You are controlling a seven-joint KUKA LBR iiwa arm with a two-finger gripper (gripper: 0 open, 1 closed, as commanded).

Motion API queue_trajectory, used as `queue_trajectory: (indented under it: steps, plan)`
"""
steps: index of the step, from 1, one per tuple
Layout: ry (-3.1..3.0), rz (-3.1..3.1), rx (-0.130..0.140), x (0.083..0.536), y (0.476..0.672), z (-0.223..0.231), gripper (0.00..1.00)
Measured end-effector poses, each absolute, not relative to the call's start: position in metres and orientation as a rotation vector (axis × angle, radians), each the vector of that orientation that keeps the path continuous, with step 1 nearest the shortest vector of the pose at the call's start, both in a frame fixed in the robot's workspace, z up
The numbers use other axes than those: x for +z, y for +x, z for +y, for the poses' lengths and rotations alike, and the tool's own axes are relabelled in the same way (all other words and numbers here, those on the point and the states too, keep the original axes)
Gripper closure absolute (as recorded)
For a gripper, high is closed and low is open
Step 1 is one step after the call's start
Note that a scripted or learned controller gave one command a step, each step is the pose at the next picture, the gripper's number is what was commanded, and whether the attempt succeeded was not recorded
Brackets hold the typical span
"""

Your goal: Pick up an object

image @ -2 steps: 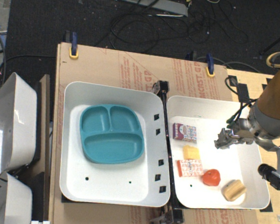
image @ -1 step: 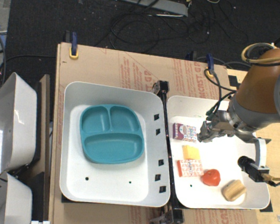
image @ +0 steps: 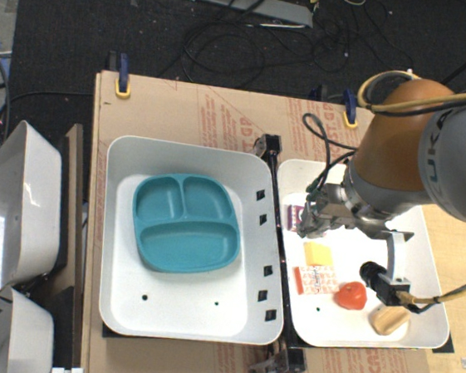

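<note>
Teal divided plate [image: 185,222] lies in the left bin [image: 112,293]. Landmark: yellow block [image: 319,254] in the right bin [image: 425,333]. Gripper [image: 316,220] hangs just up-left of the block; finger spread, can't tell. Red-white packet [image: 313,279] sits directly below the block, long axis roughly sideways. Red fruit [image: 351,295] sits down-right, tan piece [image: 389,320] farther down-right. Block looks the nearest pick, just below the gripper.

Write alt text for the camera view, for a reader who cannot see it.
A grey robot arm reaches from the right over the right bin, its hand above small items: a yellow block, a red object, a tan object. The left bin holds a teal tray.
</note>
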State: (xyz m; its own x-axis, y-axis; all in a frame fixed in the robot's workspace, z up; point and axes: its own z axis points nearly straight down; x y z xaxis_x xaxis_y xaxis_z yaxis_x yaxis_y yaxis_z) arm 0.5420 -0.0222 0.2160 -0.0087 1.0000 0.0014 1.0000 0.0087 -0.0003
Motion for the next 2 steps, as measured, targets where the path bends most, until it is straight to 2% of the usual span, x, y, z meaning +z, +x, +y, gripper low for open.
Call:
queue_trajectory:
  steps: [2]
  plan:
    - [-2.211, -2.230, -0.001, 0.209, 0.547, 0.081, 1.00]
